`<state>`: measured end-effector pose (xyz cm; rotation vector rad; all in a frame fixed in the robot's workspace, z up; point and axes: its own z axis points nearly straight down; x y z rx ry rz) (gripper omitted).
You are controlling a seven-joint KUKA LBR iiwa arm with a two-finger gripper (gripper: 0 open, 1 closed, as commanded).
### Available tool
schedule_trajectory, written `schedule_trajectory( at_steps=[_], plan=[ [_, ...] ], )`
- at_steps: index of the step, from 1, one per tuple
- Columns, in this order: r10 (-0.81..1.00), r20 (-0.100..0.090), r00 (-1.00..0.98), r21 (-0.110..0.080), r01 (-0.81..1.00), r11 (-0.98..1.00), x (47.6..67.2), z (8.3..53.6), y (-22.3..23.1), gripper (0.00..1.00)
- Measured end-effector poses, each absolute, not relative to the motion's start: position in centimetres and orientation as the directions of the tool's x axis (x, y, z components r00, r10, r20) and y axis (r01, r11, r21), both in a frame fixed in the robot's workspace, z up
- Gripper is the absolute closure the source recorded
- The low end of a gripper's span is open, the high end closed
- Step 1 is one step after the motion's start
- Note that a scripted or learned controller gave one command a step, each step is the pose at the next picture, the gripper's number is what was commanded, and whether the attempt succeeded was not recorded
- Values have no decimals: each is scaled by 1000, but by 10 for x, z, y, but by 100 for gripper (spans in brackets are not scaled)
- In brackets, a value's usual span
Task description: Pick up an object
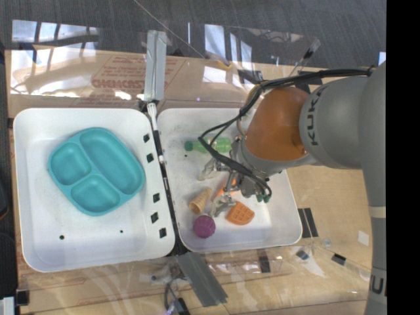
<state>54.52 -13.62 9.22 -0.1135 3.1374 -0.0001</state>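
- The arm (328,126) reaches in from 3 o'clock and hangs low over the right bin (282,222); its orange band hides much of the wrist.
- The gripper (226,192) sits near the middle of that bin, pointing toward 7 o'clock. Cables and glare blur it, so I cannot tell whether it is spread, pressed together or pinching anything.
- The loose things lie close together around it: a cone (201,200) just at its 9 o'clock, an orange waffle (240,214) at its 5 o'clock, a purple ball (204,226) at its 7 o'clock, and a green piece (211,146) up at 12 o'clock, partly under the wrist.
- The left bin (33,228) holds a teal plate (96,170), well apart from the work.
- Likely step: closing on one item in the cluster, the cone or the waffle being nearest.
- To do it well, I judge: pick one target and centre on it, so the neighbours are not nudged or caught alongside.
- The ball may roll if touched; the flat waffle may need a grip across its edges.
- Lift straight up, slowly, and check that something hangs there before moving off.
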Motion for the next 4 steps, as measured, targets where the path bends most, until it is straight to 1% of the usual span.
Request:
schedule_trajectory(
  at_steps=[1, 2, 3, 4],
  plan=[
    [-82, -4, -997, 0, -82, 997, 547, 102, -134, 100],
    [-91, -7, -996, -1, -91, 996, 548, 113, -132, 100],
    [196, -1, -981, 0, 196, 981, 482, 193, -88, 100],
    [92, 2, -996, 1, 92, 996, 484, 196, -21, 100]
  ],
)
